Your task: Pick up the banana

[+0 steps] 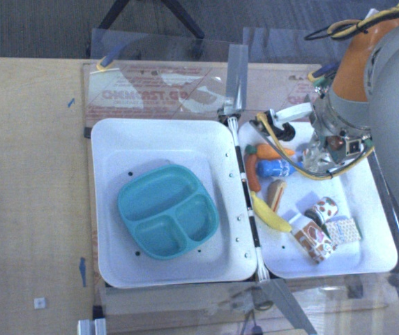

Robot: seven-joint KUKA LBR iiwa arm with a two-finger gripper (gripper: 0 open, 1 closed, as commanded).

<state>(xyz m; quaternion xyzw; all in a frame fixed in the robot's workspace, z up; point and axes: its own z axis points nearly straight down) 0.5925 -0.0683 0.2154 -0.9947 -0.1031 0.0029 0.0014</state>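
The yellow banana (270,214) lies in the right bin (374,257), close to its left wall, slanting from upper left down to lower right. The gripper (310,159) hangs low over the bin's upper middle, up and to the right of the banana and well apart from it. It sits just right of a blue can (273,168). Nothing shows between gripper and banana but the can and a small bun-like toy (277,193).
An orange carrot (253,172) lies along the right bin's left wall above the banana. Patterned boxes (314,240) (343,230) and a small cup (324,207) sit at the lower right. A teal divided plate (167,211) rests in the left bin (109,152). Yellow cables (277,142) loop by the gripper.
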